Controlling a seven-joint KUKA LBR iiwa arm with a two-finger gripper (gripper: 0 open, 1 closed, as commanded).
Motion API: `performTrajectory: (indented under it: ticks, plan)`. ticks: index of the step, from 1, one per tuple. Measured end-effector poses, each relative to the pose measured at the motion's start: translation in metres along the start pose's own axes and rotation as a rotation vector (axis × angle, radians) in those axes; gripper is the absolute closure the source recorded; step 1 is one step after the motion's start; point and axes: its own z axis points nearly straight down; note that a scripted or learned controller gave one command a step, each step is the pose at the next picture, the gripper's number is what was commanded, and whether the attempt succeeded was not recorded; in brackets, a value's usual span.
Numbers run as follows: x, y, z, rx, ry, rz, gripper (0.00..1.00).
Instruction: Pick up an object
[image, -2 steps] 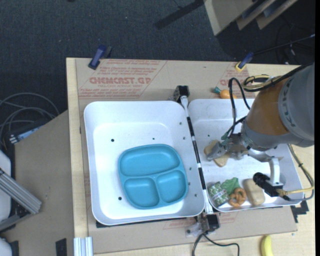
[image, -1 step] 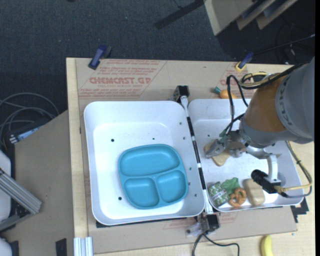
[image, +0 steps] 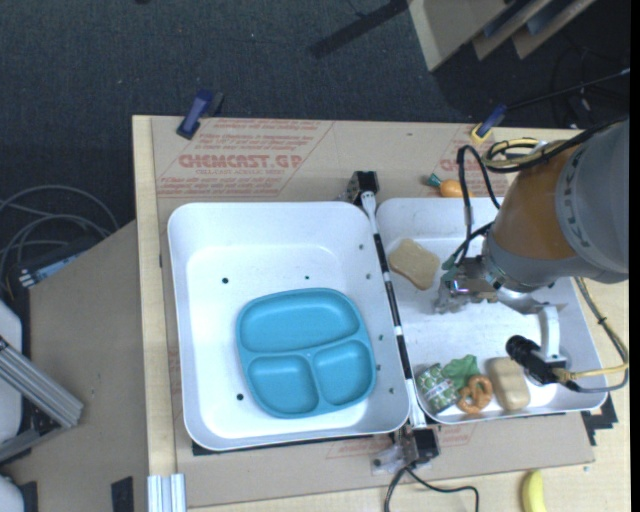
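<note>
A tan sponge-like block (image: 414, 263) lay at the far left of the right bin (image: 420, 215), just left of the jaws (image: 455, 290); whether they were spread or pressed together could not be told. Near the bin's near edge sat a pretzel (image: 476, 393), a beige lump (image: 508, 384) and green pieces (image: 448, 375). The left bin (image: 200, 300) held a blue divided tray (image: 305, 350).

Blue divided plate (image: 305, 350) in left bin (image: 200, 240).
</note>
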Motion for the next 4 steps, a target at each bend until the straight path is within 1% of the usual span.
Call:
performTrajectory:
  ticks: [1,2,3,4]
  plan:
    - [0.034,0.057,-0.091,0.002,0.001,-0.002,1.00]
    - [0.033,0.056,-0.090,0.004,0.001,-0.001,0.00]
    - [-0.010,0.087,0.000,0.007,0.001,0.001,0.00]
    - [-0.002,0.097,0.009,0.002,0.000,0.000,0.00]
